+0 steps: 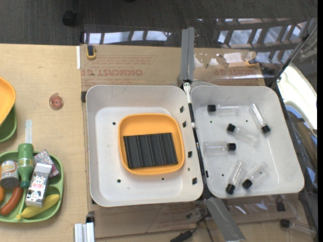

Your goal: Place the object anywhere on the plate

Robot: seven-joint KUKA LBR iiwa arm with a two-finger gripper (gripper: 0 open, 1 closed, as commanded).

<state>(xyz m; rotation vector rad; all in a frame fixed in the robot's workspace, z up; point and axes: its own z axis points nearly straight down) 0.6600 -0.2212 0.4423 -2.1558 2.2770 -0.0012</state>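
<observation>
Left bin holds an orange plate carrying a dark ribbed insert. Six clear black-capped vials lie scattered on their sides in the right bin, apart from the plate. A green tray of toy food sits on the surface. Jaws: state cannot be determined.
</observation>
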